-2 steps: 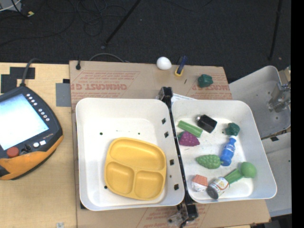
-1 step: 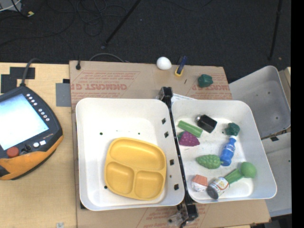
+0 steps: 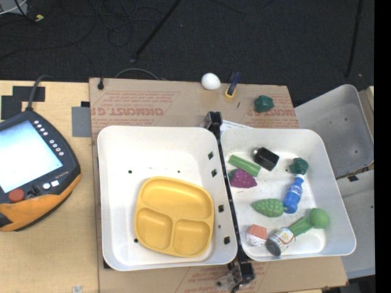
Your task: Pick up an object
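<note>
The right bin (image 3: 333, 182) holds several small objects: a green cylinder (image 3: 244, 165), a black block (image 3: 266, 158), a dark green lump (image 3: 299, 166), a purple grape bunch (image 3: 242, 179), a blue bottle (image 3: 294, 195), a bumpy green piece (image 3: 268, 207), a green club-shaped toy (image 3: 308, 221), a small can (image 3: 280, 241) and a pink-and-white block (image 3: 256, 234). A yellow divided plate (image 3: 174, 217) lies in the left bin (image 3: 122, 157).
Behind the bins on the cardboard lie a white ball (image 3: 211, 81), a blue-and-yellow item (image 3: 232, 85) and a dark green lump (image 3: 264, 104). A control pendant (image 3: 30, 166) rests at the left. A grey metal panel (image 3: 345, 124) stands at the right.
</note>
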Robot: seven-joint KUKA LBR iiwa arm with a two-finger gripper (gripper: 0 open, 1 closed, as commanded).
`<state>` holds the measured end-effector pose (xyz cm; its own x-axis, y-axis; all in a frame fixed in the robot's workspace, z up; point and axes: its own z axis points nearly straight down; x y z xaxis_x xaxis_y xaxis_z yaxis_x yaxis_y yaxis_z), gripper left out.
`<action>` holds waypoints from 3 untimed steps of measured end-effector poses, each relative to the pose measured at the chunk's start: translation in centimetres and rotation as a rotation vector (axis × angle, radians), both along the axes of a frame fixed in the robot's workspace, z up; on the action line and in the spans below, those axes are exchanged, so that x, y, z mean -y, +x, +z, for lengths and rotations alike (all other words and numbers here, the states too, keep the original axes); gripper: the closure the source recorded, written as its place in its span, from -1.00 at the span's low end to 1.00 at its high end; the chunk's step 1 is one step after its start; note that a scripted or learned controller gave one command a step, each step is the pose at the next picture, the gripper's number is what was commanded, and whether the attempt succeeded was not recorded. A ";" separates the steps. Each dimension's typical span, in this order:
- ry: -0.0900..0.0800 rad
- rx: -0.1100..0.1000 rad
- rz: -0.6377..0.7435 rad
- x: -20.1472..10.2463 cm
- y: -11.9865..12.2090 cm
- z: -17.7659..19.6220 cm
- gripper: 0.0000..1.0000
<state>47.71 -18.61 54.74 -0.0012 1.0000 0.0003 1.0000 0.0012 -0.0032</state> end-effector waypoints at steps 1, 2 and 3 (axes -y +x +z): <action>0.001 -0.002 0.007 -0.2 0.1 0.9 1.00; 0.002 -0.004 0.014 -0.3 0.3 1.9 1.00; 0.003 -0.006 0.023 -0.6 0.4 2.9 1.00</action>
<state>48.11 -18.05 57.59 -0.0239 0.9997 0.0032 0.9997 0.0239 -0.0091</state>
